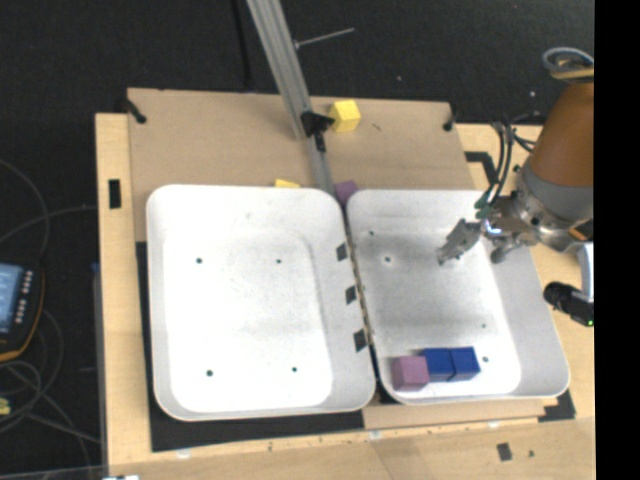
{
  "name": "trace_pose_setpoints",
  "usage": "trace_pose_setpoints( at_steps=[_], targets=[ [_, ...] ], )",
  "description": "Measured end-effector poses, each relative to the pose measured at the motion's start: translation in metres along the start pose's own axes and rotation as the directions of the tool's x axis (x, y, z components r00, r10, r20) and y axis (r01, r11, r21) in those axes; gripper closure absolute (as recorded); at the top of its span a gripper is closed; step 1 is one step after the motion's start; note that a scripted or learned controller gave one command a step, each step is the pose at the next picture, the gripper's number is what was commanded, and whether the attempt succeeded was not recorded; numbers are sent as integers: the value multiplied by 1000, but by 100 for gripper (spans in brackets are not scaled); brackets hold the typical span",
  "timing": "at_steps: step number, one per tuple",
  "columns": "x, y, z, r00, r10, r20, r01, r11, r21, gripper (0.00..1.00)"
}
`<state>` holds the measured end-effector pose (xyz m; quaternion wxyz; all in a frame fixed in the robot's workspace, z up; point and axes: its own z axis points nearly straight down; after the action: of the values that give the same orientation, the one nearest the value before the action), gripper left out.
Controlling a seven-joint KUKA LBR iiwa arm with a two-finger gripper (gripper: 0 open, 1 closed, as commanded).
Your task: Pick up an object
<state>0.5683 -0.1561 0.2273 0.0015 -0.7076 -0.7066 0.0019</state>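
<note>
In the right bin (520,298), near its front edge, a purple block (409,371) lies beside a blue block (451,362); the two touch. My gripper (478,247) hangs over the back right part of that bin, well behind the blocks. Its fingers are open and nothing sits between them. One finger (453,244) points down-left toward the bin floor.
The left bin (160,268) sits alongside the right one. A slanted metal post (285,63) rises behind the bins. A yellow block (346,115) rests on the board at the back, with small yellow (287,183) and purple (345,190) pieces by the bins' rear rims.
</note>
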Motion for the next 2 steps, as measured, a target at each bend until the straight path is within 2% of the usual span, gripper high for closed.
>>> trace_pose_setpoints(
  at_steps=[1,2],
  targets=[
    [-13,9,120,1000,0,0,0,1000,1,0],
    [-17,-51,129,1000,1,2,-1,1000,-9,0]
  ],
)
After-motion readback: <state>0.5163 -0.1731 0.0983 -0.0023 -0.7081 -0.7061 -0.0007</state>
